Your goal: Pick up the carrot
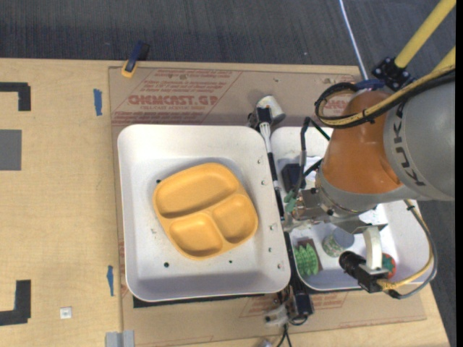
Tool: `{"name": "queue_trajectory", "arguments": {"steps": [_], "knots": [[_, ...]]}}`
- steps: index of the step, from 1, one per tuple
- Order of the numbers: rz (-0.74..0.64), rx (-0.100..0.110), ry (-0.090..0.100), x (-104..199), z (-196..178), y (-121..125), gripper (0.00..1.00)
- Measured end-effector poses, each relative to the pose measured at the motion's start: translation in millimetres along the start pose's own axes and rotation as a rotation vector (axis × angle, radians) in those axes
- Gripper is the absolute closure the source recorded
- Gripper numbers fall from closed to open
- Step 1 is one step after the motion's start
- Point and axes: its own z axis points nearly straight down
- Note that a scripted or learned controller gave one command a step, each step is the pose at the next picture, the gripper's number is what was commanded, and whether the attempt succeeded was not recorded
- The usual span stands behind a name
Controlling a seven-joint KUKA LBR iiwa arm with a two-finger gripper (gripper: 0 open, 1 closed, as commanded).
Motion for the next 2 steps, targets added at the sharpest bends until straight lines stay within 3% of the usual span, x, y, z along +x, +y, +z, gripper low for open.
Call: {"name": "queue_trajectory", "arguments": {"steps": [1,2], "knots": [[0.283,-0.004,-0.001,29.7,-28.8,3.0,1.0],[0.435,-0.003,-0.001,48.4,-48.4,4.3,1.0]]}}
